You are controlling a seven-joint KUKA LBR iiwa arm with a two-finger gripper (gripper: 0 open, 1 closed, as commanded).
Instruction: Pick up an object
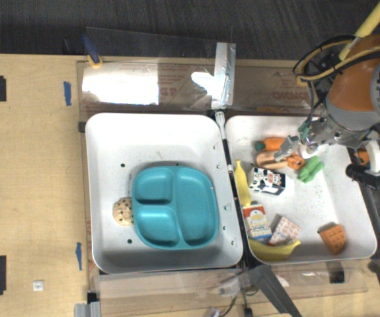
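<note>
The gripper (294, 152) hung low among small toys in the right bin (355, 203), beside a green piece (311, 169); its state was unclear.

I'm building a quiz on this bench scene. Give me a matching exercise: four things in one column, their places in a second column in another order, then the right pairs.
Things:
1. teal divided tray
2. cookie
3. banana
4. orange waffle piece

Places:
A. right bin, along its left wall
B. right bin, near its front right corner
C. left bin, in the middle
D. left bin, against the tray's left edge

Pairs: 1-C, 2-D, 3-A, 4-B
</note>
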